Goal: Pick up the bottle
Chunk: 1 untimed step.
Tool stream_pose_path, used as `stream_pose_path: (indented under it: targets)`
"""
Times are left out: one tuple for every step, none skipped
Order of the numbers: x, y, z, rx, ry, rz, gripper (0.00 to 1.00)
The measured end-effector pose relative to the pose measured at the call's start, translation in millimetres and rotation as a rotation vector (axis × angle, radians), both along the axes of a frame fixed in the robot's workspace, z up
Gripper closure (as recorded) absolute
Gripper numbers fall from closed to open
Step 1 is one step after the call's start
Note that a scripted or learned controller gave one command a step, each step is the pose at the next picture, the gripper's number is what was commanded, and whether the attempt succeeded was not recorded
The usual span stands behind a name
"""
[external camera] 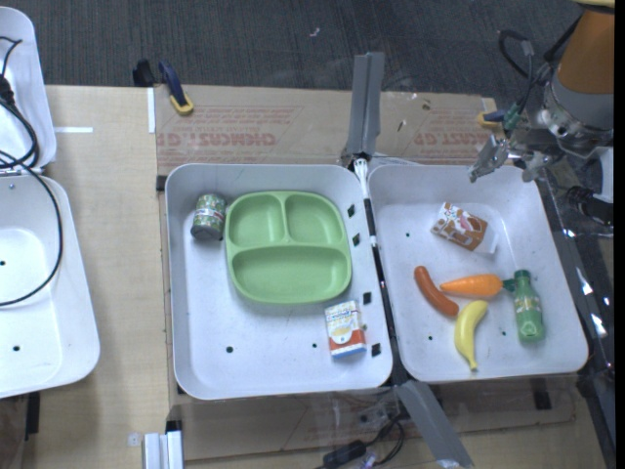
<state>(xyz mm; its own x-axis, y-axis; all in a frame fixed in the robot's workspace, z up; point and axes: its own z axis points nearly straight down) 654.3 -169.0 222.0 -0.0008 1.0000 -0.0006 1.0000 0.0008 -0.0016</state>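
- Overall, the bench (98, 106) carries two shallow white bins side by side, with a grey divider post (366, 106) rising at the far end of their shared edge.
- Left bin (195, 360): a green divided plate (288, 245) with three compartments lies near its middle, flat on the floor of the bin.
- Right bin (410, 350): it holds the bottle and several food items, all grouped toward its right half.
- Arm (591, 47): it enters at the upper right, the orange band visible, above the far right corner of the right bin.
- Gripper (508, 154): it hangs over the far rim of the right bin, well apart from the bottle; nothing sits between its fingers, and whether they are spread or pressed together cannot be told.
- Green bottle (528, 307): lying on its side near the right wall of the right bin, cap toward the far end, just beside the carrot's tip.
- Banana (470, 332): near the front, left of the bottle.
- Carrot (472, 284): lying crosswise, touching the sausage (436, 291).
- Snack packet (460, 226): toward the far side of the right bin.
- Small carton (346, 330): front right of the left bin.
- Small can (208, 216): just left of the plate.
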Motion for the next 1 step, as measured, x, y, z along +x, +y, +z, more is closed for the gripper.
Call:
stream_pose_path:
  targets:
    - [-52.9,-53.3,-62.7,0.001,0.001,-0.068,0.00]
